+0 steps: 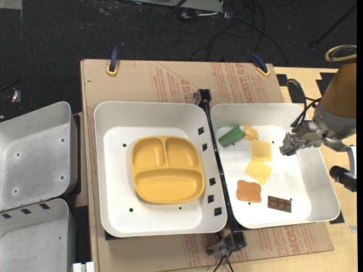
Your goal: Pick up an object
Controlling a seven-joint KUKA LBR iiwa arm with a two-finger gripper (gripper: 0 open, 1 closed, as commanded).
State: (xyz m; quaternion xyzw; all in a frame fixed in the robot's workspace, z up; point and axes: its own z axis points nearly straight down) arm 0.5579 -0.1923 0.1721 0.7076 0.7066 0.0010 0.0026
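Cardboard is backing both white bins; I'm hovering the gripper (288,146) over the right bin (317,208), grip state unclear to me, yellow cheese slice (261,150) lying just leftward.

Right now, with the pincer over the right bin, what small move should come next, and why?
Probably slide the pincer left toward the nearest yellow square, then lower. It sits at the bin's right side, beside that piece and touching nothing.

Cardboard-topped bench (147,81) — two white bins (108,169) (317,208) side by side
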